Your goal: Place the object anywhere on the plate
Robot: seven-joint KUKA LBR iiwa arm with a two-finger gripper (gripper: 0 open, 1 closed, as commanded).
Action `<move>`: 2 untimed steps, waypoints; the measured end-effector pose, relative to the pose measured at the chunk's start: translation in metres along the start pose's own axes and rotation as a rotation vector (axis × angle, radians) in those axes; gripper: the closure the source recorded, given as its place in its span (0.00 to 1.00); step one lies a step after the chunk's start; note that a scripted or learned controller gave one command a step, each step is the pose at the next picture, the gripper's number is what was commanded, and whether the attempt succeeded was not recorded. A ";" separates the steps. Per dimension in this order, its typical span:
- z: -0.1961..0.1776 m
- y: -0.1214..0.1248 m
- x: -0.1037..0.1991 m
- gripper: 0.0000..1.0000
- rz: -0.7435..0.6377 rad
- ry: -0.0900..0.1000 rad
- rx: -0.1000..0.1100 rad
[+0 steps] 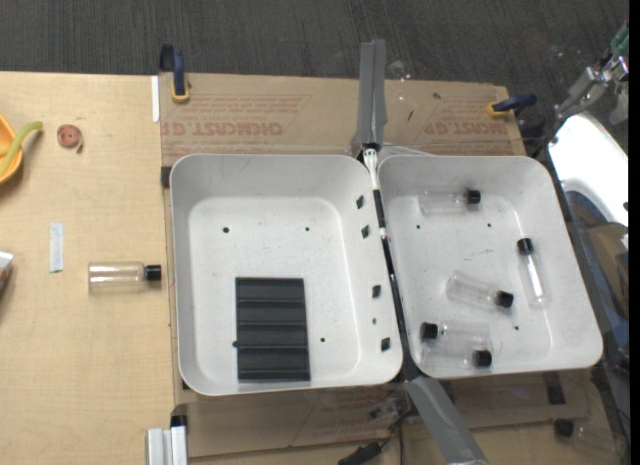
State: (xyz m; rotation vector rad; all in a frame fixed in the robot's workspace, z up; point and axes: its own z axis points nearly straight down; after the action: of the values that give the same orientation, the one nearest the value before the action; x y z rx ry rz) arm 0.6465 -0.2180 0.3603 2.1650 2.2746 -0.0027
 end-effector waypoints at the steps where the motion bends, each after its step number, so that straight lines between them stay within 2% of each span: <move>1: -0.071 -0.067 -0.001 0.00 0.000 0.000 0.001; 2: -0.080 0.015 0.029 0.00 0.171 0.000 0.002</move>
State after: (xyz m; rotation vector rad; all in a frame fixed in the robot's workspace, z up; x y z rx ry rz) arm 0.6597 -0.1885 0.4400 2.3520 2.0828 -0.0048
